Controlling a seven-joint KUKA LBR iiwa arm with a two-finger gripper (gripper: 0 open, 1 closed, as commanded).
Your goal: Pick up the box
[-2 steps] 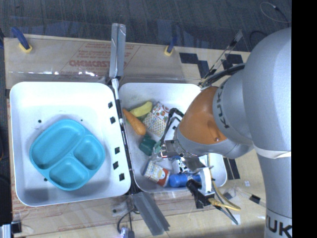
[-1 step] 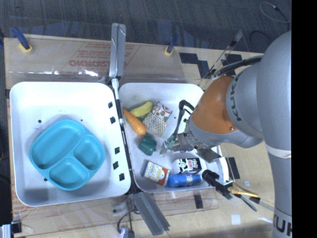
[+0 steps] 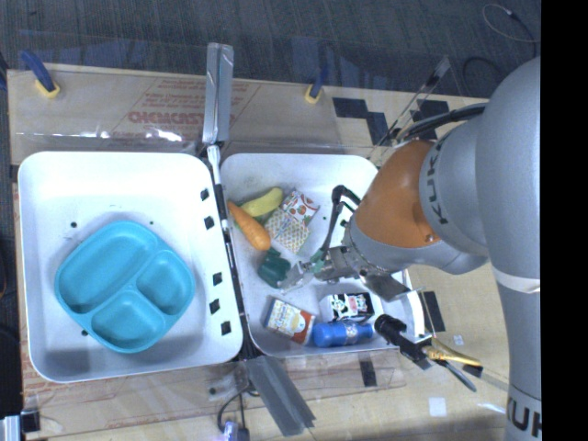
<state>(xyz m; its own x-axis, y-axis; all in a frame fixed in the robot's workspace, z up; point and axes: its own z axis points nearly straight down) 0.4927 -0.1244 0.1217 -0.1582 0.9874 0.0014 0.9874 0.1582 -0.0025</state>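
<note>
Grey arm with its orange band [image 3: 404, 205] hangs over the right white bin [image 3: 241, 246]. I judge it is approaching: the small printed carton box [image 3: 294, 220] lies free beside the orange carrot [image 3: 250, 228]. Gripper [image 3: 317, 266] state: cannot tell. Next, descend onto it.

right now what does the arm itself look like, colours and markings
The arm is thick, rounded and glossy grey, with a broad orange band above the wrist and dark KUKA lettering on the grey next to it. A thin black cable loops out near the wrist. The gripper is a small dark metallic assembly.
</note>
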